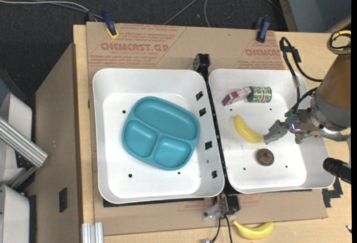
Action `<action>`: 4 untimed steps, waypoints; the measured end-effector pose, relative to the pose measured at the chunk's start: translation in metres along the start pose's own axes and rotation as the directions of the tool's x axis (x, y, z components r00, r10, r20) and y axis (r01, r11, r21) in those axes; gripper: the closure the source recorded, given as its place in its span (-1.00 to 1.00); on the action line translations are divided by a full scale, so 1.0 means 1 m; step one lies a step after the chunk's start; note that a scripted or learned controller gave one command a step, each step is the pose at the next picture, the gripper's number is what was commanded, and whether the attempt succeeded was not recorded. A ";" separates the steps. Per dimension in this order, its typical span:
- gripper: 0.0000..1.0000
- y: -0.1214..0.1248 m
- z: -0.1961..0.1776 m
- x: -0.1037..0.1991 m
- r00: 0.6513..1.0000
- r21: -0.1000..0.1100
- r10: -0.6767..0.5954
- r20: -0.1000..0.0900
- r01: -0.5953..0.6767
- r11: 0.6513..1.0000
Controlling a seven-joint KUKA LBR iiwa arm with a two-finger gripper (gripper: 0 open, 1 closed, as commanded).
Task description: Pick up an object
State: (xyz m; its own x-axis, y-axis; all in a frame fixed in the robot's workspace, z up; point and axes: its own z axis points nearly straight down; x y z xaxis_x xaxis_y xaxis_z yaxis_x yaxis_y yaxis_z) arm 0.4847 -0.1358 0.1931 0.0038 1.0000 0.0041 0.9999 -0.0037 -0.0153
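Observation:
The right bin (312,180) holds a yellow banana (246,129), a brown round object (265,156), a green can (259,94) lying on its side, and a purple and white packet (236,96) next to the can. My gripper (288,132) hangs over the right side of this bin, just right of the banana and up-right of the brown object. It is open, with nothing between its fingers. One grey finger (273,134) points toward the banana's lower end.
The left bin (106,141) holds a teal divided plate (160,132). A black divider (211,125) runs between the bins. A second banana (256,229) lies outside, on the bench's front edge. Cables (290,58) trail along the right bin's far right corner.

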 end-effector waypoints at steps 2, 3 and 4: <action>-1.00 -0.001 0.056 0.005 1.000 -0.007 -0.004 0.000 0.004 1.000; -1.00 -0.001 0.109 0.006 1.000 -0.008 -0.003 0.000 0.003 1.000; 1.00 0.000 0.095 0.006 1.000 -0.015 -0.003 0.002 0.003 1.000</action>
State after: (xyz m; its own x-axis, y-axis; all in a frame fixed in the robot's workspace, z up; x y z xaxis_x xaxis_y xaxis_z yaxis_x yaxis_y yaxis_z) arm 0.4837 -0.1298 0.0977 0.0004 1.0000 0.0024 1.0000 -0.0003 -0.0003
